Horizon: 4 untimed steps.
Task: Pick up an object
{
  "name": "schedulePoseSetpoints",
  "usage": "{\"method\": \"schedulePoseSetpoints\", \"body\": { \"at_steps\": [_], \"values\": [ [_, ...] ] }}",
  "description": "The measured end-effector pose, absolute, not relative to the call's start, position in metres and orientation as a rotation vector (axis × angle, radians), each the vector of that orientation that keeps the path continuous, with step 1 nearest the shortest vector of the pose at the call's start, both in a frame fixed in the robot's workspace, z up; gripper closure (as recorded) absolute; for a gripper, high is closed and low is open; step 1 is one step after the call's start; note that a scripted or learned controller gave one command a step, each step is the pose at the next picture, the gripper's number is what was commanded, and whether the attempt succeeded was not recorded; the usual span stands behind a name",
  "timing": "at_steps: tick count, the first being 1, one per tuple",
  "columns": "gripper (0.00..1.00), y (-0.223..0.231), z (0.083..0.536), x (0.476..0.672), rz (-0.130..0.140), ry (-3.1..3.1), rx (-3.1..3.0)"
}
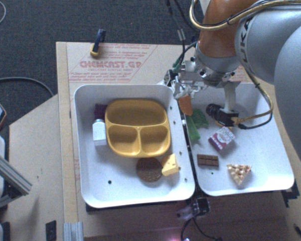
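Note:
My gripper (182,91) hangs over the near-left corner of the right bin (271,149), close to the wall shared with the left bin. Directly under it lies a toy carrot (186,106), its orange body pointing at the gripper and its green leaves (194,125) trailing toward the front. The carrot's upper end meets the gripper's tip, and contact cannot be made out. Also in the right bin are a maroon and white box (221,138), a chocolate bar (207,160) and a pizza slice (239,173).
The left bin (85,149) holds a yellow divided tray (138,127), a white bottle (99,132), a purple item (100,109), a brown cookie (149,169) and a cheese wedge (170,165). A yellow and black tool (97,43) lies on the board behind the bins.

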State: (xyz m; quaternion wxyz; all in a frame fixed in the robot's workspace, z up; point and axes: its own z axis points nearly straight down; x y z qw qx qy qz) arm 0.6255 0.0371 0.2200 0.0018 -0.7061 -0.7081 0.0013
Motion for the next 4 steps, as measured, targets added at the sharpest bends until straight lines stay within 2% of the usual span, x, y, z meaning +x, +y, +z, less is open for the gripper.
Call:
{"method": "schedulePoseSetpoints", "body": {
  "at_steps": [1, 2, 4],
  "values": [
    [1.0, 0.049, 0.221, 0.615, 0.004, -2.221, -2.218],
    [1.0, 0.037, 0.23, 0.629, -0.004, -2.222, -2.224],
    [1.0, 0.046, 0.231, 0.616, 0.003, -2.218, -2.221]
  ]
}}
